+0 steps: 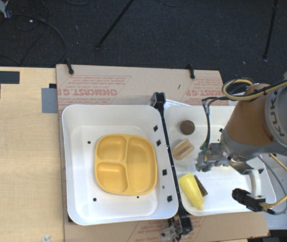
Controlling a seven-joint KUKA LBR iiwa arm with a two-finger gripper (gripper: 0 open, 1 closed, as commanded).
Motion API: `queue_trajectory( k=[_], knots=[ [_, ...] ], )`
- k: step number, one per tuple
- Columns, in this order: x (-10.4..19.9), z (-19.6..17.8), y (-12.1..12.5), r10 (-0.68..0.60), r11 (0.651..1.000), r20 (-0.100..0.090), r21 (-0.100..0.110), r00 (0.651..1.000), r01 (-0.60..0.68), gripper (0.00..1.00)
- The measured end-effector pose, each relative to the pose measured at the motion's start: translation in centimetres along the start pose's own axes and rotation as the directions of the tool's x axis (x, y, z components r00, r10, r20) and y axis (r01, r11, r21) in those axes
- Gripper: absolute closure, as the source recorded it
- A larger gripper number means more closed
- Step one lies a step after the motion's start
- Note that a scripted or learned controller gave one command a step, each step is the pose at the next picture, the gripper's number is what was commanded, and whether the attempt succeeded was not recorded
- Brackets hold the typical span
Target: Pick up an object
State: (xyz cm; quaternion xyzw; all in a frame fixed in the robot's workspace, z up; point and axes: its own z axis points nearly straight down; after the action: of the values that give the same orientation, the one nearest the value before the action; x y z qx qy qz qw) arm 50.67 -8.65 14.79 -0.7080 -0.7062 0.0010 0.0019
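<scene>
**A:** What lay in the two bins?

**B:** The left bin (73, 135) held a yellow divided plate (126, 164) with three compartments, lying flat near the bin's middle. The right bin (219, 208), just beside it across a black divider (164, 150), held three small things: a round brown disc (187, 127) toward the upper part of the frame, a tan wooden block (183, 148) just below it, and a yellow banana-like object (191, 190) lower still, near the bin's bottom edge. A dark brown piece (201, 186) lay against the yellow object's right side.

**B:** All three sat along the left side of that bin, apart from one another.

**A:** And the arm?

**B:** It reached in from the right of the frame, its orange band (249, 122) over the right bin's upper right. The tool (206, 161) hung over the middle of the right bin, to the right of the tan block and above the yellow object in the frame.

**A:** Were its fingers apart or together?

**B:** I could not tell; the wrist and cables hid them. Nothing showed between them.

**A:** What surrounded the bins?

**B:** Both rested on a cardboard sheet (133, 87) with red print, on a light wooden table (17, 160), with dark floor (133, 24) and cables across the top of the frame.
</scene>
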Motion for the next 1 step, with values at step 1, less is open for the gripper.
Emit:
queue_trajectory(
  k=[1],
  knots=[
    [-1.02, -5.51, 0.37, -0.003, 1.000, 0.001, -0.003, 1.000, 0.003, 1.00]
  ],
)
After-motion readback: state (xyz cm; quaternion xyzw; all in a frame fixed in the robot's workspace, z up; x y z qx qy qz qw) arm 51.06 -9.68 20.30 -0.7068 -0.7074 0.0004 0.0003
